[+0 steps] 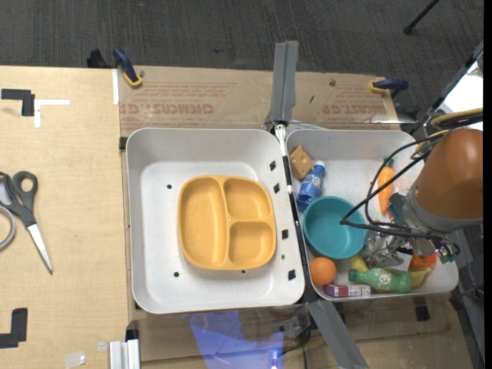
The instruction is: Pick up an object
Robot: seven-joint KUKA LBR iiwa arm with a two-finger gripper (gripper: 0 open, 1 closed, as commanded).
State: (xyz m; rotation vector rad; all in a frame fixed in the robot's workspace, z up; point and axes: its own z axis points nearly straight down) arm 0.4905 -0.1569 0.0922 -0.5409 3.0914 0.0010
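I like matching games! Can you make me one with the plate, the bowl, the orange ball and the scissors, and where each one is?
Things:
1. yellow divided plate
2. teal bowl
3. orange ball
4. scissors

Places:
A. on the bench, outside both bins
B. near the front edge of the right bin
C. alone in the left bin
D. in the middle of the right bin

Pairs: 1-C, 2-D, 3-B, 4-A
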